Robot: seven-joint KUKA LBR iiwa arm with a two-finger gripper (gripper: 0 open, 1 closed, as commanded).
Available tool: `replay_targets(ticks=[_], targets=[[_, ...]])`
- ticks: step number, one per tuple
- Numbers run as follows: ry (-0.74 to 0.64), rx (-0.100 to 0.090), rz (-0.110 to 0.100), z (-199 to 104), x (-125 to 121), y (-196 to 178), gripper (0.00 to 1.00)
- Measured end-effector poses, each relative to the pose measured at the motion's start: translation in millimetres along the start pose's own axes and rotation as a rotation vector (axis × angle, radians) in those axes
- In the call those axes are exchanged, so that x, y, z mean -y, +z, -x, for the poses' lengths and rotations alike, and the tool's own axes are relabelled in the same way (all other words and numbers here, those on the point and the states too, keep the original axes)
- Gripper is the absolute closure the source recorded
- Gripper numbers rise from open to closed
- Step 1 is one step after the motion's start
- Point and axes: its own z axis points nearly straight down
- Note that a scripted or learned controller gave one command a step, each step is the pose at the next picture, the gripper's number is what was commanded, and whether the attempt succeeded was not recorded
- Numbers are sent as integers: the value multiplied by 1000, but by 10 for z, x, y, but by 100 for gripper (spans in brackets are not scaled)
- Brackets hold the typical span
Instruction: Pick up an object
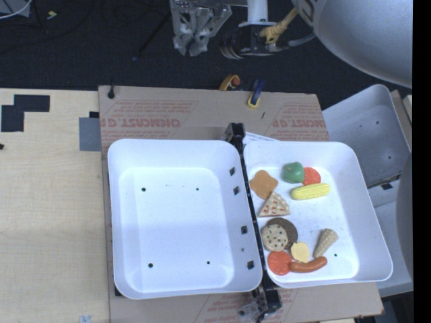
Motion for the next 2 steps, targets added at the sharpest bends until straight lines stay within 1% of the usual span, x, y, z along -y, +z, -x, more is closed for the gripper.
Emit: replay_targets(ticks=[1,2], targets=[[-1,0,-1,1,0,4,0],[-6,1,-2,-13,1,-89,100]])
